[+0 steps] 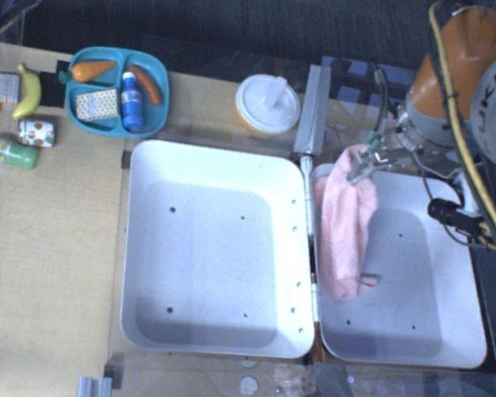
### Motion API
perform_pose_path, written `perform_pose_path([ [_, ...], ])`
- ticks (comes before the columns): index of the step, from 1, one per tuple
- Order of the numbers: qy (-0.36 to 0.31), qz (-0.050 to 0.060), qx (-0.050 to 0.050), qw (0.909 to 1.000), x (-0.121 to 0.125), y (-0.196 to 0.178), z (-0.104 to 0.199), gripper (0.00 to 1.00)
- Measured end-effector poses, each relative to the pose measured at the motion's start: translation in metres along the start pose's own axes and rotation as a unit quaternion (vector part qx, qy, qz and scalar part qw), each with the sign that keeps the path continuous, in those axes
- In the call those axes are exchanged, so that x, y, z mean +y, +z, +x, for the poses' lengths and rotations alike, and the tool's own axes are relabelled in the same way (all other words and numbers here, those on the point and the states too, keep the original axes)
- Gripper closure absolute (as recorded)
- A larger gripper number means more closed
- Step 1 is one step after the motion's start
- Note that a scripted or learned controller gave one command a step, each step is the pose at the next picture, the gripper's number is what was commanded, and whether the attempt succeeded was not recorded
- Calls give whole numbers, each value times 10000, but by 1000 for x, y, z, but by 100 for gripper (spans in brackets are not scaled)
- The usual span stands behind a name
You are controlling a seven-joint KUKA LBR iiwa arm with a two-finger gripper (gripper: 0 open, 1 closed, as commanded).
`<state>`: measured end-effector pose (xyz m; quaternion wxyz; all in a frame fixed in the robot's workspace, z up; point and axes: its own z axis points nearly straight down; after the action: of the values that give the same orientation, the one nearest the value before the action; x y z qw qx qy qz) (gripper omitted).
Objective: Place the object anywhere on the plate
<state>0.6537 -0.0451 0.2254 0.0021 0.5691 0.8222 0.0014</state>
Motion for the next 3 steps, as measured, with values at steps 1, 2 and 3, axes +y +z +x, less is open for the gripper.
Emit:
perform_pose_path([
  [1,-2008,4,7,9796,-22,9,47,100],
  [2,-3920,-2,9,9200,-42,-2,101,100],
  [3,-5668,-7,11,8238,-60,-12,148,100],
])
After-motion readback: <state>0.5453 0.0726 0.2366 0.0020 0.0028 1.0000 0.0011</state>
